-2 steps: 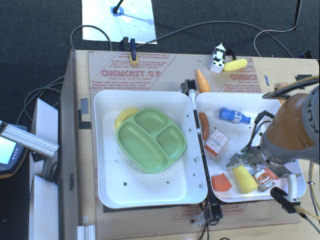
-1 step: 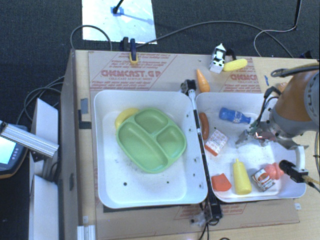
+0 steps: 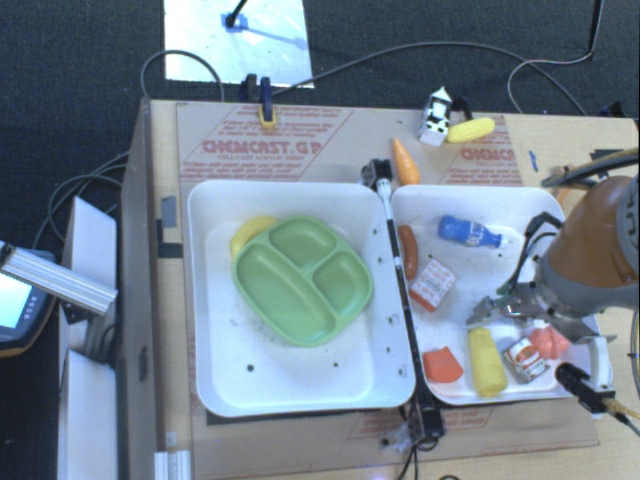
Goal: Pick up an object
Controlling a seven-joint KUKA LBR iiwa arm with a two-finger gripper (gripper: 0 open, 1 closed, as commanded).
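Reaching in from the right, a grey arm (image 3: 590, 258) with an orange band, low over the right bin (image 3: 480, 190). At its end the gripper (image 3: 487, 311), pointing to the left, above the bare floor in the near half of that bin. Whether released or clenched: cannot tell, too small and blurred at the tip. Nothing seen held in it.

Closest to the gripper: a yellow block (image 3: 487, 361), lying lengthwise just beside the tip on the near side, maybe not touching; cannot tell for sure. Left of the block, near it, an orange-red piece (image 3: 443, 365) flat on the floor. Right of the block, a small can (image 3: 526, 360) on its side, and touching the can, a pink-orange round thing (image 3: 549, 342), partly under the wrist.

Left of the gripper and a bit farther back, a red and white box (image 3: 432, 284), apart from the tip. Along the left wall of the same bin, a sausage (image 3: 408, 251). Toward the far wall, well apart from the gripper, a blue bottle (image 3: 468, 231) lying on its side.

In the left bin (image 3: 215, 368): a green divided plate (image 3: 302, 279), tilted, with a yellow thing (image 3: 250, 232) half hidden under its far left edge.

Outside the bins, on the brown board (image 3: 300, 138) behind them: a carrot (image 3: 405, 163), a cow toy (image 3: 436, 116) and a banana (image 3: 470, 129) just beside the toy
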